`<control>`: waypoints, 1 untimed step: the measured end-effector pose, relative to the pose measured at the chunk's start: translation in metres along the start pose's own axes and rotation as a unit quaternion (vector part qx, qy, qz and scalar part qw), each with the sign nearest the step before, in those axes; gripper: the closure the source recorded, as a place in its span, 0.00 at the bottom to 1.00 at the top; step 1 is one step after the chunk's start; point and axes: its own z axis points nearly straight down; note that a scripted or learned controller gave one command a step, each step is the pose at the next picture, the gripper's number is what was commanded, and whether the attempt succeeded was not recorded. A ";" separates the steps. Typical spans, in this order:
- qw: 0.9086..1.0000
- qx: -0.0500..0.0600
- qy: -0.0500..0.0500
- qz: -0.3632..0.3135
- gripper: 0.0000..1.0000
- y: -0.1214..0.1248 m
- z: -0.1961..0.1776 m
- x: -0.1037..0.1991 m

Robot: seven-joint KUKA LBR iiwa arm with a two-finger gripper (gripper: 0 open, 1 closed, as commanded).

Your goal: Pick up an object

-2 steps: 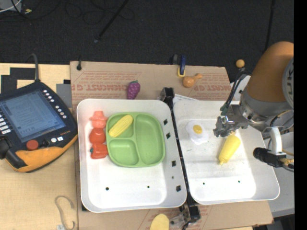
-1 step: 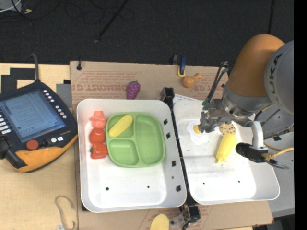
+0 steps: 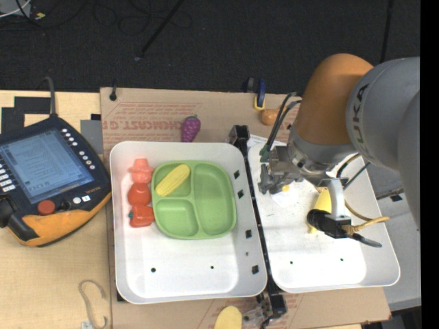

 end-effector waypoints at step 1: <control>1.000 -0.002 0.000 0.000 1.00 -0.002 -0.021 0.045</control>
